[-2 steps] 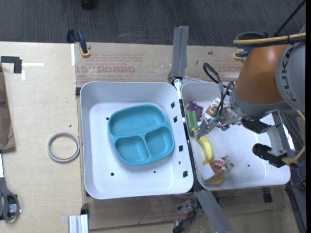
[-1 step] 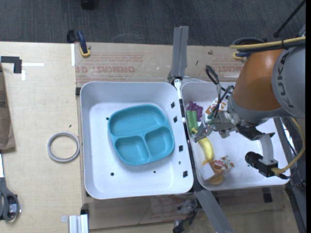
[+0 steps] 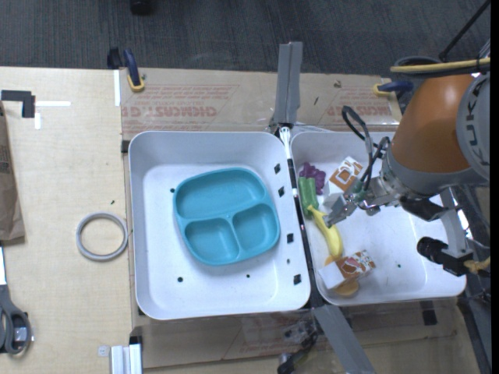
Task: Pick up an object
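The right bin (image 3: 405,248) holds a yellow banana (image 3: 329,236) lying along its left side. At the bin's far left are purple grapes (image 3: 312,171) and a green piece (image 3: 309,190). An orange and white packet (image 3: 346,174) lies further back, and a second packet (image 3: 358,264) sits near the front beside a brown round item (image 3: 346,288). My gripper (image 3: 340,212) hangs low in this bin, just above the banana's upper end and right of the green piece. Nothing shows as lifted.
The left bin (image 3: 156,271) bears a blue divided plate (image 3: 226,216). A tape ring (image 3: 102,235), scissors (image 3: 12,327) and a brown bag (image 3: 9,185) lie on the bench at left. A grey post (image 3: 288,84) rises between the bins at the back.
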`<state>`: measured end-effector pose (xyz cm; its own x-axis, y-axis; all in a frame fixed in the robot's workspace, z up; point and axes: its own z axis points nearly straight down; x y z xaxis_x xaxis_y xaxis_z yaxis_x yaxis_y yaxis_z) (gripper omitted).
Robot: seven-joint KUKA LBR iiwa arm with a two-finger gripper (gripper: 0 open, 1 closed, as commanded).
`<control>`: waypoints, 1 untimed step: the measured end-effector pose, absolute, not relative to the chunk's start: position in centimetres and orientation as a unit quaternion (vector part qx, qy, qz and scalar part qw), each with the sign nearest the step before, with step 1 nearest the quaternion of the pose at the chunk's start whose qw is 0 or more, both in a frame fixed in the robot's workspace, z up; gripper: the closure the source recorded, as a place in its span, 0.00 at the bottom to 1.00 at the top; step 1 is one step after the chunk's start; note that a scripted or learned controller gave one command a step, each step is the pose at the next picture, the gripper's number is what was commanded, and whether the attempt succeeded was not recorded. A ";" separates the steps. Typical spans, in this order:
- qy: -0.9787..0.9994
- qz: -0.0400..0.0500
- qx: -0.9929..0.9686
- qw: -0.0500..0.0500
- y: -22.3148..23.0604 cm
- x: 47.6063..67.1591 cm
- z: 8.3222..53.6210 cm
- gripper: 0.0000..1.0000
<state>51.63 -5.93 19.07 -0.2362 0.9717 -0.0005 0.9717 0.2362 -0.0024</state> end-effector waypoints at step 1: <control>-0.853 0.001 -0.521 0.000 -4.4 56.2 19.1 0.00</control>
